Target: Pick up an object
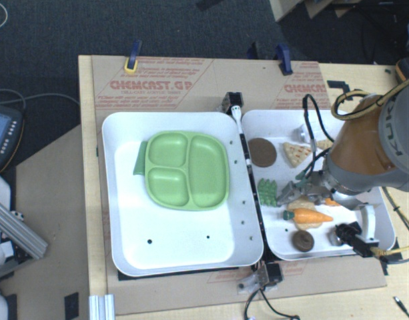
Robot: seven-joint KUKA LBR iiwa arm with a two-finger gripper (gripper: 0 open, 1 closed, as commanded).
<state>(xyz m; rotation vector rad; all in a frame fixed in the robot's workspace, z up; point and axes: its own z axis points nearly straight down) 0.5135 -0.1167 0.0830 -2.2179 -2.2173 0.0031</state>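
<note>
My gripper hangs low in the right bin, just above the orange carrot, and stands open with nothing between its fingers. A pale bun-like piece lies against the carrot's upper side. To the gripper's left is a green leafy toy. In front of the carrot sits a small brown round piece. A brown disc and a tan wedge lie at the far side of the bin. The arm hides part of the bin's right half.
The left bin holds a green divided plate in its far half. A raised white rim separates the two bins. Blue and yellow clamps grip the cardboard bench top at the back.
</note>
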